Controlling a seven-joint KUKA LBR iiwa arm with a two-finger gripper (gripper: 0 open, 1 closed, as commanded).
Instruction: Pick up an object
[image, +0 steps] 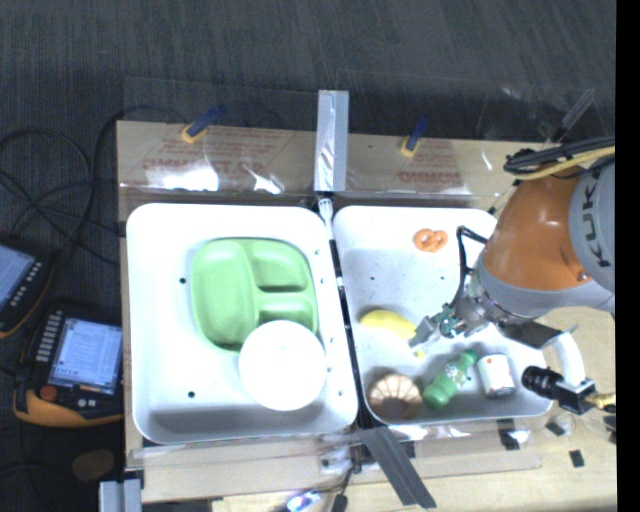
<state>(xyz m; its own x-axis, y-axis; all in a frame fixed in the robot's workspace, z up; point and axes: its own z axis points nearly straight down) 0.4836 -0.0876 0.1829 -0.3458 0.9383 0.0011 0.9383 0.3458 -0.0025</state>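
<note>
Your gripper (432, 331) hangs over the middle of the right bin (395, 225); I cannot tell its state. The yellow lemon (386, 322) lies just beside it, toward the bin's left wall, its long axis running left to right. The green bottle (450, 379) lies near the front edge, tilted.

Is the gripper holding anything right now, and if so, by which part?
Nothing is visibly held. The gripper hangs in the right bin just right of the yellow lemon, above the green bottle, with no object between its tips.
</note>
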